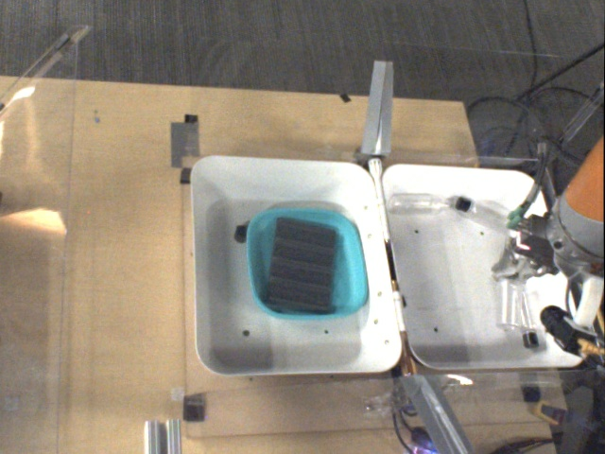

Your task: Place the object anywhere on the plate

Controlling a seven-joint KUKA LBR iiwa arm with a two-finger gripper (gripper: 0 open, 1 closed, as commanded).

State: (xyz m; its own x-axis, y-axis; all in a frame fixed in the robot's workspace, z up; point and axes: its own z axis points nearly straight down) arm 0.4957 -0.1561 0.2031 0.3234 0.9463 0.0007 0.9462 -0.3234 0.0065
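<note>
Looked done: dark ridged block [302, 262] flat on teal plate [352, 270], far from pincer [523, 258], grip unreadable.

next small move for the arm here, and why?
Probably none beyond holding the gripper over the right white bin. The dark ridged rectangular block already lies flat on the turquoise square plate in the left white bin, well within its rim, so the placement looks done.
</note>
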